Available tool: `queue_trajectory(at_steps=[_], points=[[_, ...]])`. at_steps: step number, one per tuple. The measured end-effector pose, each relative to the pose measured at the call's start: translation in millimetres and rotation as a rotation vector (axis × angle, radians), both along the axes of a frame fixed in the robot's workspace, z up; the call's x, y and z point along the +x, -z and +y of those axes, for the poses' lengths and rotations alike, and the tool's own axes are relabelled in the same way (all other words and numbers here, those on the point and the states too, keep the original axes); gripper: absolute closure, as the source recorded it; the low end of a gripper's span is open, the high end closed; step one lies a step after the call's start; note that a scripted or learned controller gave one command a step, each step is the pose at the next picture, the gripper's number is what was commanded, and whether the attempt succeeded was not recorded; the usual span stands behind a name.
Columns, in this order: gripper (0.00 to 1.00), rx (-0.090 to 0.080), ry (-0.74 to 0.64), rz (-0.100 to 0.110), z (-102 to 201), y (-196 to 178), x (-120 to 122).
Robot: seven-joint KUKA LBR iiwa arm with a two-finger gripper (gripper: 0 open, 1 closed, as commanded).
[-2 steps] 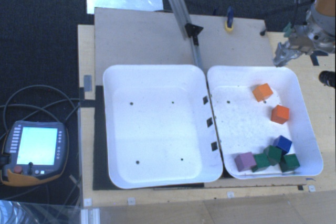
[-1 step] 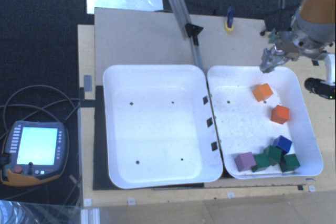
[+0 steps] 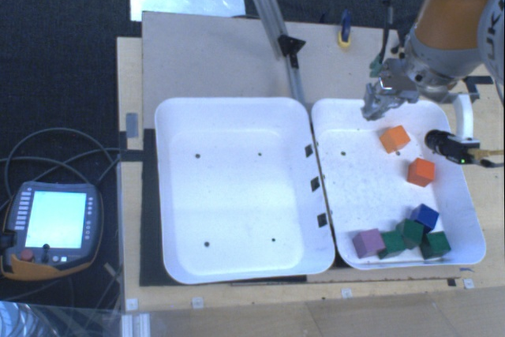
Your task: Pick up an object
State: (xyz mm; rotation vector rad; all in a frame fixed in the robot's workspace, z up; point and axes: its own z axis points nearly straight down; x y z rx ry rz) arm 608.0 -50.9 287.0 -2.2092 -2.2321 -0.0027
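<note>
Dark carpet is seen around a pale tabletop (image 3: 221,51) bearing two white bins side by side. No writing can be read anywhere. A teach pendant (image 3: 49,229) with a lit screen is laid on the floor beyond the tabletop's left edge, and a slanted metal pole (image 3: 268,8) is seen crossing its far edge. The left bin (image 3: 170,170) is bare white. In the right bin (image 3: 461,237), two orange cubes (image 3: 394,139) (image 3: 421,171) are set near the far right corner; blue (image 3: 425,215), green (image 3: 409,234) and purple (image 3: 367,242) blocks are clustered at the near edge. The gripper (image 3: 379,102) is poised at the bin's far rim, just beside the nearer orange cube; the state of its fingers cannot be told.
</note>
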Motion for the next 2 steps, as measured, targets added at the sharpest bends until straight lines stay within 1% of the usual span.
queue_trajectory(at_steps=[1, 2], points=[[1.00, 0.000, 0.000, 0.002, 53, 15, -27], [1.00, 0.000, 0.001, 0.002, 101, 38, -47]])
